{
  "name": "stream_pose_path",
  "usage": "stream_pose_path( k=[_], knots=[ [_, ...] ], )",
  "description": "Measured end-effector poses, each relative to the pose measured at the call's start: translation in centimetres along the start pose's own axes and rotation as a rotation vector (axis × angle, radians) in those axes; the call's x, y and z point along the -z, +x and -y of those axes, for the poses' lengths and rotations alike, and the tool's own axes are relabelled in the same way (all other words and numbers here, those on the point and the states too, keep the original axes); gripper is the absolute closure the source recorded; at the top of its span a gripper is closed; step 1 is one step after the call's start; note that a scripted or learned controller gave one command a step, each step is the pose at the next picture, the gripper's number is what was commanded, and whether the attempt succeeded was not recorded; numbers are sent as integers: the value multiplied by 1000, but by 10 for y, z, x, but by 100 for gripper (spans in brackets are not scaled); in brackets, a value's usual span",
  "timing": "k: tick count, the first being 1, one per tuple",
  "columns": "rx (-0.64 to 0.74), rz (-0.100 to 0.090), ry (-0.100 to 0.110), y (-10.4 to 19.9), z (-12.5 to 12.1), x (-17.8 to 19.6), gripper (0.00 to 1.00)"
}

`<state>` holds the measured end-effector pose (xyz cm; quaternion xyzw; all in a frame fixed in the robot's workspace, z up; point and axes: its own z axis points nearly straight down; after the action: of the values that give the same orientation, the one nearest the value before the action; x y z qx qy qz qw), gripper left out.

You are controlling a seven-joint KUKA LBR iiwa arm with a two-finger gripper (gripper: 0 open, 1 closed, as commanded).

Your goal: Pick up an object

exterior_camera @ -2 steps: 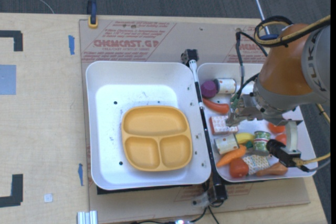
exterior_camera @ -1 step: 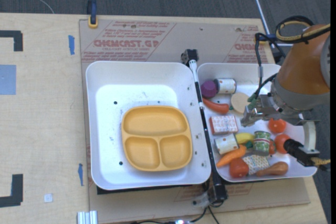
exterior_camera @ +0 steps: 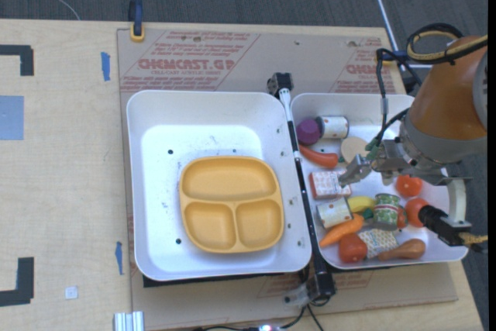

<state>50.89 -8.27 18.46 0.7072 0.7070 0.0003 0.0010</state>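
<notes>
Pick isn't done yet: the gripper (exterior_camera: 358, 170) is hovering with fingers apart and nothing between them, a small white carton (exterior_camera: 325, 184) sitting just below-left of it.

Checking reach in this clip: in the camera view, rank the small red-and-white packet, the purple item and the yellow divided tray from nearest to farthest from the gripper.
1. Red-and-white packet, right bin, just left of the gripper.
2. Purple item, right bin's upper left.
3. Yellow divided tray, left bin.

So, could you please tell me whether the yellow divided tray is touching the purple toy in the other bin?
Apart. The camera view shows the yellow divided tray in the left bin, while the purple toy lies beyond the bins' rims.
</notes>
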Motion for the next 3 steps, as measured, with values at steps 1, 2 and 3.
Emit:
stream_pose_path(
  k=[1,2,3],
  knots=[
    [1,0,-1,-16,13,-89,0],
    [0,1,-6,-16,12,-79,100],
    [2,-2,1,65,29,0,100]
  ],
)
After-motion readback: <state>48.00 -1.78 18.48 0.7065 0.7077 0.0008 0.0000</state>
